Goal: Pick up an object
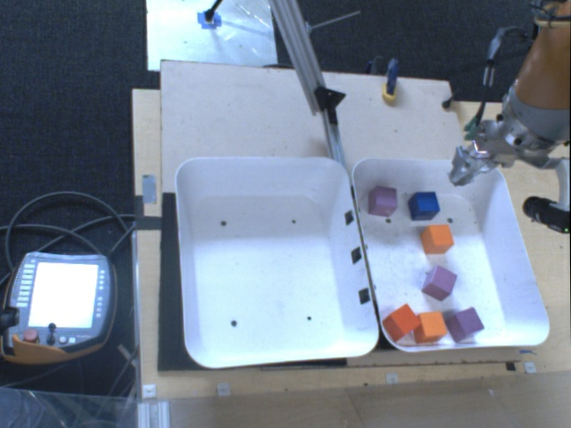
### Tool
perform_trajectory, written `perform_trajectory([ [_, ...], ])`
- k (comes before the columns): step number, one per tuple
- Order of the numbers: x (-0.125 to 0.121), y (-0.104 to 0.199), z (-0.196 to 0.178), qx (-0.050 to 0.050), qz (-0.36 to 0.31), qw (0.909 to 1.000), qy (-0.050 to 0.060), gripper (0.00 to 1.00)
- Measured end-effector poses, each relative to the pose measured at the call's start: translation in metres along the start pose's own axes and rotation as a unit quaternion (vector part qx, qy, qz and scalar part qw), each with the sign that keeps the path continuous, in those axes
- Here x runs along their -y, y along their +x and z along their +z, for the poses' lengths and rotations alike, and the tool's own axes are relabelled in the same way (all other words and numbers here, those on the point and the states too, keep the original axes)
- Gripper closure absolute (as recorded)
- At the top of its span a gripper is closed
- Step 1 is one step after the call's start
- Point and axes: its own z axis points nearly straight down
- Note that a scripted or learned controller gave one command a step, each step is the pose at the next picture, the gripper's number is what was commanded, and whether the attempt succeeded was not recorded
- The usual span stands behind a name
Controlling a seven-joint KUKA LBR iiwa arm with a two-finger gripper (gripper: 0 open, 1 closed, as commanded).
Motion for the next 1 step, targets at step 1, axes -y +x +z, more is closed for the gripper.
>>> perform_trajectory([
  [1, -0.009, 0.0559, -0.0077, -0.001, -0.003, 1.0, 0.001, 1.0],
])
